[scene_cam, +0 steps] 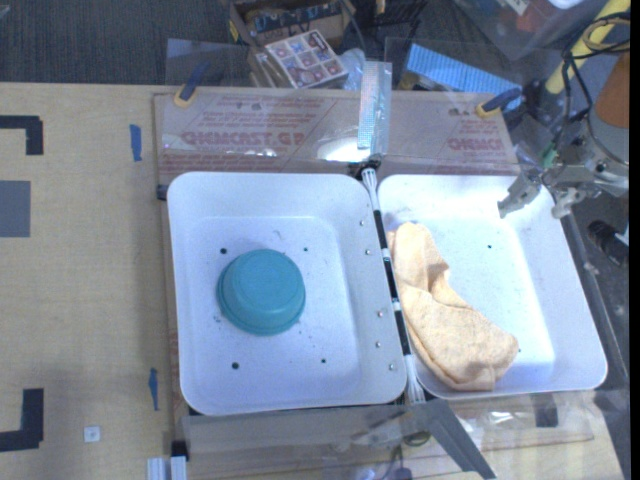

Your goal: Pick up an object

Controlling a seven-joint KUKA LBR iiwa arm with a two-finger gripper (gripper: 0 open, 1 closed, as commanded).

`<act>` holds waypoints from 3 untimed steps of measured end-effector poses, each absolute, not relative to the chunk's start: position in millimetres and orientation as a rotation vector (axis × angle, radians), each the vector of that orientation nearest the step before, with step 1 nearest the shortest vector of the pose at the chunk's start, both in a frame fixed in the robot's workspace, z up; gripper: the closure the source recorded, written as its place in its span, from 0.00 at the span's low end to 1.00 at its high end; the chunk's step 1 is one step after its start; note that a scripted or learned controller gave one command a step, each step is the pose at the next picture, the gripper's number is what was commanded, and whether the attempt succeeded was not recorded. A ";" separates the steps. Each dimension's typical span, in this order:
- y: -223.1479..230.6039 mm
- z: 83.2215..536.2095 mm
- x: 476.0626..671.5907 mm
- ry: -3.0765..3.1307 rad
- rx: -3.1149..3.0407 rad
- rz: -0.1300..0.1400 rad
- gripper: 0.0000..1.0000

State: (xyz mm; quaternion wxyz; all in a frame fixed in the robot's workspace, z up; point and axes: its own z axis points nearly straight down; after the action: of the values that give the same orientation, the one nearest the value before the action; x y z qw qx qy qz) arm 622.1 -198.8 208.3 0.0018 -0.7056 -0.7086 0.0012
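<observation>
Fingers (512, 202) of the gripper (537, 198) stand spread apart, with nothing between them, at the far right corner of the right bin (575, 298). One tip hangs over the bin's white floor; the other sits near the rim. Behind them the arm (600, 168) and its cables crowd the upper right of the view.

Judging by this, the task is at the approach step: nothing is gripped, and the gripper is well apart from both candidate things.

Nearest is a cloth (445, 318), pale orange and crumpled, lying along the left wall of the right bin from about mid-depth to the near edge. It looks soft and folded, thickest at its near end. To take it, the gripper would need to travel left and toward the near edge, drop over a raised fold, and close on that fold; a pinch on a flat part would likely slip off.

Farther off, in the left bin (200, 368), a teal bowl (262, 290) sits upside down near the middle, round and smooth. Its dome offers little to pinch, so the cloth seems the easier pick.
</observation>
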 end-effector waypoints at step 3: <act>-98.0 88.0 583.2 -2.505 -1.907 -0.007 0.00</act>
State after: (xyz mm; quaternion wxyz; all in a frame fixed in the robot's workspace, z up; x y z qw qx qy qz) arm 583.2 -98.0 88.0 -0.0031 -0.6057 -0.7957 -0.0023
